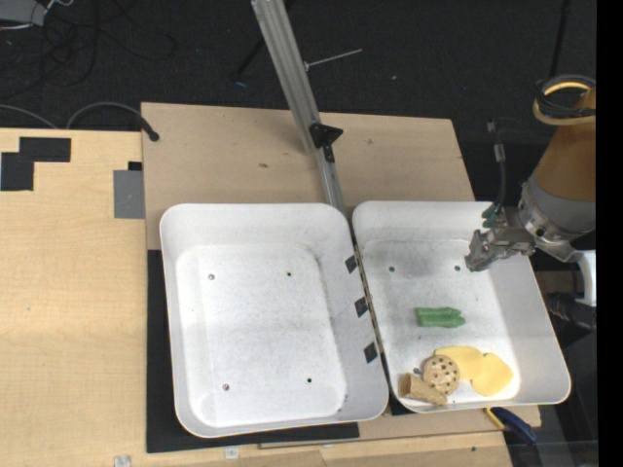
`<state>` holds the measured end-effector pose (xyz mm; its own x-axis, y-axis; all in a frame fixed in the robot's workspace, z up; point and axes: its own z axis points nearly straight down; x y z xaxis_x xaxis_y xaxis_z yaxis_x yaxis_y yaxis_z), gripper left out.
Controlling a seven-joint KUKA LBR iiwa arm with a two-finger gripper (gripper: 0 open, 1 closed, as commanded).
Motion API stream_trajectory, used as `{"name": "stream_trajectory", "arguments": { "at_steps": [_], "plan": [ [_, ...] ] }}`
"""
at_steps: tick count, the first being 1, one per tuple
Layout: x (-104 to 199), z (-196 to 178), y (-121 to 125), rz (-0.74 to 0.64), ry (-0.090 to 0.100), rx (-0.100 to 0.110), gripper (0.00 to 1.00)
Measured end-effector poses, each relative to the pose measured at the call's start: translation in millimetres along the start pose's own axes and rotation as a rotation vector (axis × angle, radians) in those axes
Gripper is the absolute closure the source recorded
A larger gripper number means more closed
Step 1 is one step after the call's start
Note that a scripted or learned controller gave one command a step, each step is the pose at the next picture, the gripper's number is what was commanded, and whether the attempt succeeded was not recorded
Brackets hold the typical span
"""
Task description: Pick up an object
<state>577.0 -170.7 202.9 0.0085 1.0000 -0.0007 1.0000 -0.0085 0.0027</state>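
Observation:
In the right bin (389,227) lie a green oblong object (438,316), a round brown perforated piece (441,371) next to a small tan wedge (420,388), and two flat yellow pieces (479,369) near the front. My gripper (479,257) hangs over the right bin's far right part, above and to the right of the green object, with nothing visible in it.
The left bin (258,319) sits beside the right one, with black clips (360,305) along the shared rim. A slanted metal rail (297,95) rises behind the bins. The arm's orange band (569,154) stands at the right edge.

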Motion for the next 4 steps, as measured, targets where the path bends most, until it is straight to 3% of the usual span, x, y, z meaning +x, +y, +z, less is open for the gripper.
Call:
{"name": "stream_trajectory", "arguments": {
  "at_steps": [1,3,4],
  "plan": [
    [-4,-63,3,-0.009,-0.001,-0.002,1.0],
    [104,-31,4,-0.013,0.004,0.007,1.0],
    [152,-38,6,-0.014,0.002,0.005,1.0]
  ]
}}
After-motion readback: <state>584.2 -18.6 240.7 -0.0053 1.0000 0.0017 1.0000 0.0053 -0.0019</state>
